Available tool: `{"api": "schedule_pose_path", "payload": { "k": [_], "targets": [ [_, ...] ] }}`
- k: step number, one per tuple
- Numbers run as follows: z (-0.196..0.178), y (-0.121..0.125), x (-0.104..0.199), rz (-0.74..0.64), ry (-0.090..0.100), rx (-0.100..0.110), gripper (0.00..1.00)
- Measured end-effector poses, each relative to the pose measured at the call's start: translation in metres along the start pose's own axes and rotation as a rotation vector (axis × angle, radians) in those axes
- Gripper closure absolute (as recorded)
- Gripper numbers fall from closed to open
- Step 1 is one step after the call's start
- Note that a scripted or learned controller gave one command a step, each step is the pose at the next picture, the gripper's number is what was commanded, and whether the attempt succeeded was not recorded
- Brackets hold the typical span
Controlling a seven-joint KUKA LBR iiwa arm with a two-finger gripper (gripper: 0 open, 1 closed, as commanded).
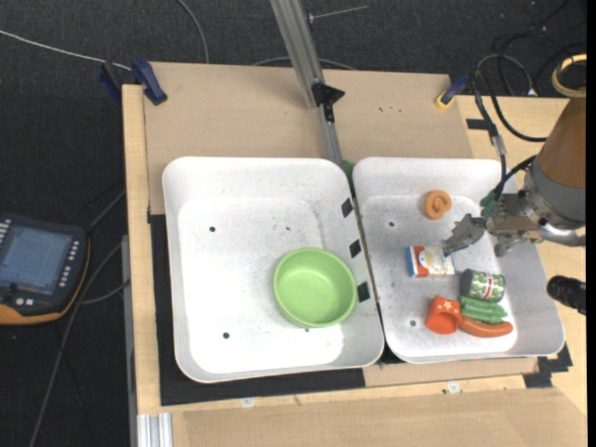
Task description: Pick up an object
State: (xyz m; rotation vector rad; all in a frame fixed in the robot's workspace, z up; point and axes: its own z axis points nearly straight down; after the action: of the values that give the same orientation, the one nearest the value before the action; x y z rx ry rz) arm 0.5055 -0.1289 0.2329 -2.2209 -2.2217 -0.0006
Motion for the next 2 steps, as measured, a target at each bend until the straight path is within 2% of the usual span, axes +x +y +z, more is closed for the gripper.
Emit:
{"api": "schedule_pose_path", "payload": {
  "k": [1,2],
  "targets": [
    [0.044,0.003,0.005,0.0,0.0,0.003,0.0],
    [0.091,-0.007,0.007,0.0,0.0,0.004,0.0]
  ]
}}
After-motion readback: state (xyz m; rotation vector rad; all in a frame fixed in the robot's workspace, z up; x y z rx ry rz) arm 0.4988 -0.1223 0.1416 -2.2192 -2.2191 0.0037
